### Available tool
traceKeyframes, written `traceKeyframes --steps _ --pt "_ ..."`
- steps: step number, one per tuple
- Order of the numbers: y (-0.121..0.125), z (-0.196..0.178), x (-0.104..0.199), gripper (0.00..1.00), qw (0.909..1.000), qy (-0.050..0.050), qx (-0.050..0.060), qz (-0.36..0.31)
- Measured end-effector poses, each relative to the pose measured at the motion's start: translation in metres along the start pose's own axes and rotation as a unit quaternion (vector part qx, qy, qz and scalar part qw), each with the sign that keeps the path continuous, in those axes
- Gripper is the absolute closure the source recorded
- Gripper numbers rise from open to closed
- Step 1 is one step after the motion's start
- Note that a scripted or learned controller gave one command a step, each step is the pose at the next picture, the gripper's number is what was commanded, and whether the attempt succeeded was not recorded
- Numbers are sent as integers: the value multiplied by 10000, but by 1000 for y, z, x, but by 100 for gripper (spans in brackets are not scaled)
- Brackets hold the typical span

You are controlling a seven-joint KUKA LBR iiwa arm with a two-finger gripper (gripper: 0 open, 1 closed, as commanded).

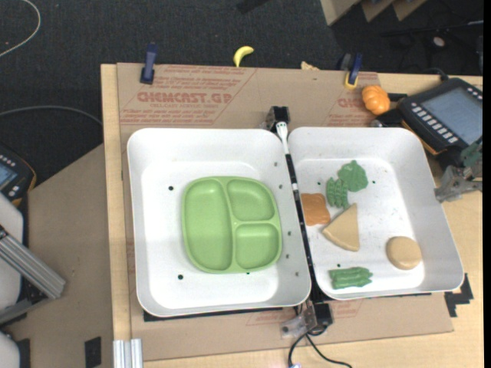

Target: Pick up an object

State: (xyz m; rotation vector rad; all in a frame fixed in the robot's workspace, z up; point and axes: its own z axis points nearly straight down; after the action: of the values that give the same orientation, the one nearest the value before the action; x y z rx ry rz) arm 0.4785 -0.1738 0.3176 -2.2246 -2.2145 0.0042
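Gripper at the right edge, just off the right bin's rim

The gripper (453,184) sits beside the right bin (433,205) (clenched or released, I cannot tell); within lie a round tan piece (403,252), tan wedge (343,228), orange block (313,208), two green clumps (347,182) and, lowest in frame, a green strip (350,277); further left, a green divided plate (230,225) in the left bin (153,167)

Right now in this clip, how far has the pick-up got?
Nothing looks done yet. All the items lie in the right white bin: the dark green broccoli-shaped piece, the orange block, the tan wedge, the round beige piece and the flat green piece. The light green divided tray sits in the left bin. Nothing is in hand; choosing, grasping and lifting an item all remain.
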Motion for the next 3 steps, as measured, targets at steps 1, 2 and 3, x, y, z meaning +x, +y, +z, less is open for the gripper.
traceKeyframes --steps 1,2,3 --pt "14 -32 62 100 10000 -1 -50 -61" --pt "36 0 37 100 10000 -1 -9 -14" --pt "52 -11 66 100 10000 -5 -40 -41"
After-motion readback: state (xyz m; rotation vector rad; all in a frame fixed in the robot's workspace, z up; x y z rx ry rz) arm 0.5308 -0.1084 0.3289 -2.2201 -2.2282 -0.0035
